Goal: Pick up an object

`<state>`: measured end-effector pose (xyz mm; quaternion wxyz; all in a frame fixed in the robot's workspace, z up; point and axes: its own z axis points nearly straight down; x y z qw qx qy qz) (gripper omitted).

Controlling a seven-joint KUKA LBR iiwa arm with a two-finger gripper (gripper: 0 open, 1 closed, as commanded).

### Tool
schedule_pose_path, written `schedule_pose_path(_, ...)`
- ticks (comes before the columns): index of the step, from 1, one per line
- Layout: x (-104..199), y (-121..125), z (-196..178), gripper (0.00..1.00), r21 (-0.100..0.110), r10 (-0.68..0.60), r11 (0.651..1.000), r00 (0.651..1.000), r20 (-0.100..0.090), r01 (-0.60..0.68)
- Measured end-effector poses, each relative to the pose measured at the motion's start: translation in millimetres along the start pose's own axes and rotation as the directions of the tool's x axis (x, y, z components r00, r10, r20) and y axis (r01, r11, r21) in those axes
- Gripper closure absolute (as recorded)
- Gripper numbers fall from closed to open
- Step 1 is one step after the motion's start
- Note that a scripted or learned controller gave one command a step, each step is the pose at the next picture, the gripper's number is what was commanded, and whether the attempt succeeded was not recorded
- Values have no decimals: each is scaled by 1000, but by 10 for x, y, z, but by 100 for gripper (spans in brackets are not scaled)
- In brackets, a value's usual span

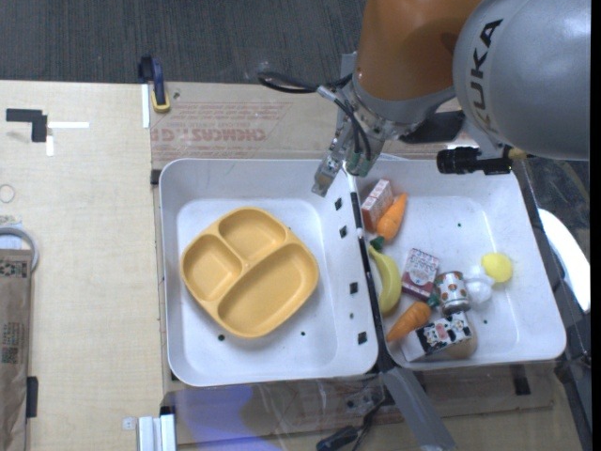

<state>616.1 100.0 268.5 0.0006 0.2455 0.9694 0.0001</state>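
Camera view, two carrots (392,214), one banana (386,280), one plate (249,272)

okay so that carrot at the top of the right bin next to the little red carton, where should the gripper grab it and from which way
Judging by its pose, grip the carrot across its thicker upper-right half, coming straight down from above. It lies tilted, tapering toward the lower left, so the fingers should close across its width. The red carton sits close on its left, so one finger would have little room there; the right side faces bare bin floor.
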Motion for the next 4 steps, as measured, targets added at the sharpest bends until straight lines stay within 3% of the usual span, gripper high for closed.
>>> schedule_pose_path(1, -393, -283, 77, 100, -1, -399, 917, 917, 2, 399)
schedule_pose_path(2, -411, -288, -17, 100, -3, -395, 919, 919, 5, 395)
schedule_pose_path(3, -186, 340, 88, 100, -1, -344, 939, 939, 1, 344)
schedule_pose_path(4, 74, 720, -112, 100, -2, -579, 815, 815, 3, 579)
